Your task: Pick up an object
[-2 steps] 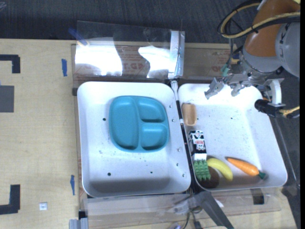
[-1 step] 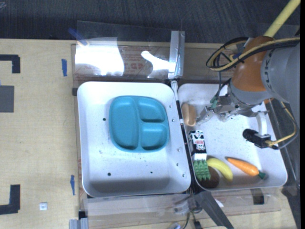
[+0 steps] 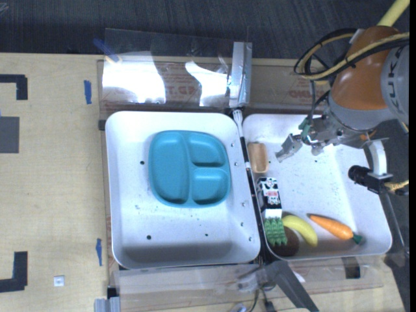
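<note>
The grey two-finger hand point(image 3: 298, 142) hovers over the far part of the right white bin point(image 3: 344, 194); its opening cannot be judged, nothing visibly gripped. Nearer, an orange plastic carrot point(image 3: 331, 227) and yellow banana point(image 3: 300, 229) lie unpicked.

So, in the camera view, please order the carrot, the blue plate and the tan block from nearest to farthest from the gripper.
From the gripper:
1. Tan block, just left of it, at the right bin's left wall.
2. Carrot, below it, near the right bin's lower edge.
3. Blue plate, farthest, in the left bin.
</note>
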Tool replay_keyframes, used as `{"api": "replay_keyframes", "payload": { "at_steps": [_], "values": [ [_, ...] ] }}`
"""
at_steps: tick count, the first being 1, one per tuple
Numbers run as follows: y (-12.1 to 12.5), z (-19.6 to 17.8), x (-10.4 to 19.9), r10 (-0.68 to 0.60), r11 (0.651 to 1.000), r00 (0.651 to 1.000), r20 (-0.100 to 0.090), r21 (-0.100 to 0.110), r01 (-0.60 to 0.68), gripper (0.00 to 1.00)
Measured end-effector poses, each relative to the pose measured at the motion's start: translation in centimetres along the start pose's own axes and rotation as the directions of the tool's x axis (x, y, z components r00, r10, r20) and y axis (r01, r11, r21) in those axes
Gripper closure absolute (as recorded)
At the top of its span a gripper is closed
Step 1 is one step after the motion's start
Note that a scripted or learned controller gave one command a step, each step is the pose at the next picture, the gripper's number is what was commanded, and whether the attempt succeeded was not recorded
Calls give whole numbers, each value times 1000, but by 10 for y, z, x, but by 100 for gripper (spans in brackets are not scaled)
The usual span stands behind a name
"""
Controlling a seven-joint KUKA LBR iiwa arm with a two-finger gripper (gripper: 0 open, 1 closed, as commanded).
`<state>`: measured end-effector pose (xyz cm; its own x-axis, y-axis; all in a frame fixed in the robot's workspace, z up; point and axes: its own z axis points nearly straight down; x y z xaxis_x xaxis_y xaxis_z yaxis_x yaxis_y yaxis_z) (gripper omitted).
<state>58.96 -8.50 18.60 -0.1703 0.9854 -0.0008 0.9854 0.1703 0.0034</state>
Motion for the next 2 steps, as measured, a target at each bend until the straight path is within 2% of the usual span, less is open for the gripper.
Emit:
{"api": "replay_keyframes", "payload": {
  "at_steps": [1,2],
  "values": [
    [-70,80,-6,136,991,991,-1,5,-136,0],
    [-25,53,-40,-78,997,997,-1,4,78,0]
  ]
}}
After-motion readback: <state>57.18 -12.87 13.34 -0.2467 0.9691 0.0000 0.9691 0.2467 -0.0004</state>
